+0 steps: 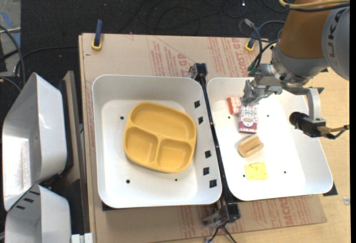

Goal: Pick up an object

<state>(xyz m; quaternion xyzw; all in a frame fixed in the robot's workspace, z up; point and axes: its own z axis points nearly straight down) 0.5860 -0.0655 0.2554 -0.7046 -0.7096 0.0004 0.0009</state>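
Note:
In the right bin (295, 180) lie a small maroon and white packet (248, 119), a red and white item (233, 105) at its upper left, a tan bread-like block (250, 145) and a flat yellow square (256, 170). My gripper (248, 97) hangs just above the top end of the maroon packet, reaching in from the right under the orange-banded wrist (311, 14). The arm's body hides its fingertips. Nothing shows lifted off the bin floor.
The left bin (105, 125) holds a yellow divided plate (160, 137). A black divider with clips (210, 130) runs between the bins. White containers (30, 136) stand off the bench at the left. A black fitting on a cable (305, 123) sits over the right bin's right side.

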